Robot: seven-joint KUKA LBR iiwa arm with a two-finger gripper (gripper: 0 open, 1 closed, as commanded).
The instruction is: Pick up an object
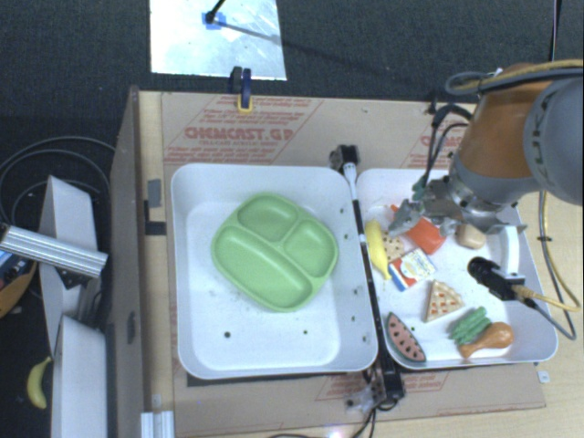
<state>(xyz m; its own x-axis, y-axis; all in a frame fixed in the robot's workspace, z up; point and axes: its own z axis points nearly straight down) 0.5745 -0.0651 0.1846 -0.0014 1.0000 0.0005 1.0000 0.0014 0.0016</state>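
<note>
Camera view: The arm (511, 144) enters from the upper right of the frame. Its gripper (415, 215) is low over the upper left part of the right bin (529, 349); whether it is released or clenched cannot be determined. An orange-red block (426, 235) lies just beside it. A pizza slice (443, 300) and watermelon slice (403, 336) lie lower. The left bin (196, 245) holds a green divided plate (274, 252).
</note>
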